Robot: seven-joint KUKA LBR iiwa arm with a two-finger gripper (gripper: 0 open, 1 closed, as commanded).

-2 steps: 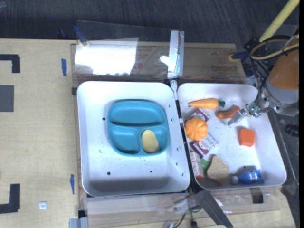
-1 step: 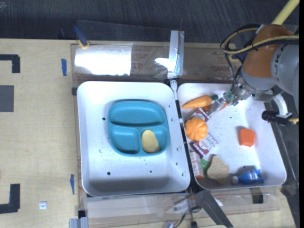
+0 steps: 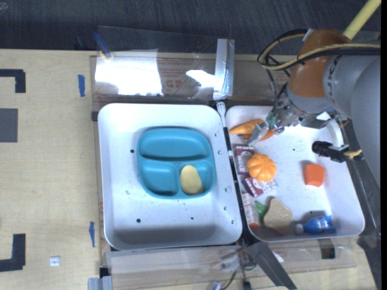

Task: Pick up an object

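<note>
Crowding right bin (image 3: 357, 219) wall: fingers (image 3: 273, 124), carrot (image 3: 247, 127).

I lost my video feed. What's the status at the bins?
Claw low in right bin's far-left corner, at the carrot; grasp unconfirmed. Pumpkin and wrappers close beside it. Yellow item sits in blue tray, left bin.

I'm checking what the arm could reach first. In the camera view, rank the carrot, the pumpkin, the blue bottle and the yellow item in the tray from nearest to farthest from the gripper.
1. Carrot, just left of the gripper.
2. Pumpkin, below it, same bin.
3. Blue bottle, bottom edge of the right bin.
4. Yellow item, in the blue tray, left bin.

The bottle and yellow item are close; ranking tentative.
</note>
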